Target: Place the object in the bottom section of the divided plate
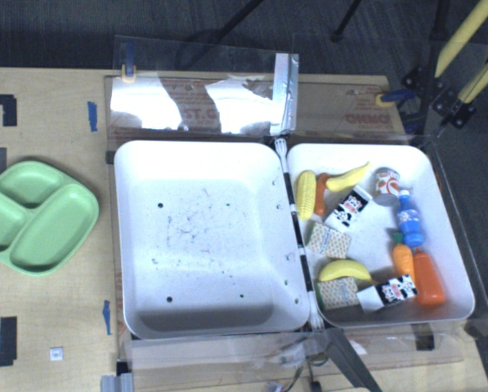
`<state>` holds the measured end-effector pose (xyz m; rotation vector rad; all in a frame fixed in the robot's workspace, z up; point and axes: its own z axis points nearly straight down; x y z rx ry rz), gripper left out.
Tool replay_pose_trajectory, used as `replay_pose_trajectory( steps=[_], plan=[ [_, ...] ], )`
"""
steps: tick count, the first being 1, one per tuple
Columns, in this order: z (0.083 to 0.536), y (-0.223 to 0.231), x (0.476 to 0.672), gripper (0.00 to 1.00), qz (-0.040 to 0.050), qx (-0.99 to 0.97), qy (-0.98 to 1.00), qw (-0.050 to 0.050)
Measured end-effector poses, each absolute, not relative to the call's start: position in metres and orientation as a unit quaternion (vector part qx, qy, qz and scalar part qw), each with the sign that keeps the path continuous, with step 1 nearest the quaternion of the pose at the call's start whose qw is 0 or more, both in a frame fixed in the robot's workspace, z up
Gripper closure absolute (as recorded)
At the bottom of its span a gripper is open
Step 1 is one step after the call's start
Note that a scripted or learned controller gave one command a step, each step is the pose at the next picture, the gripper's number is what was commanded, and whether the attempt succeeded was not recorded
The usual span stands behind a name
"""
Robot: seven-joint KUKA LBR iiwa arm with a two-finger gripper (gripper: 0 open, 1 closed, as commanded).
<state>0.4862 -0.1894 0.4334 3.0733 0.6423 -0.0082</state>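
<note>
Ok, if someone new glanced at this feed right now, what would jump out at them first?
Probably the right bin, crowded with bright toy food: a corn cob, two bananas, an orange bottle and a blue one. Next, the green divided plate sitting alone on the bench at far left, beside the big white left bin.
</note>
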Motion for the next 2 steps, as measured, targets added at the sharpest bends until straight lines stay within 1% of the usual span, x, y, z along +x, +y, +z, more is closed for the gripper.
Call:
replay_pose_trajectory(
  steps=[1, 2],
  plan=[
    [0.4330, -0.2220, 0.4867, 1.00, -0.0028, 0.995, 0.103, 0.001],
    [0.4331, -0.2228, 0.4816, 1.00, -0.0036, 0.995, 0.103, 0.000]
  ],
)
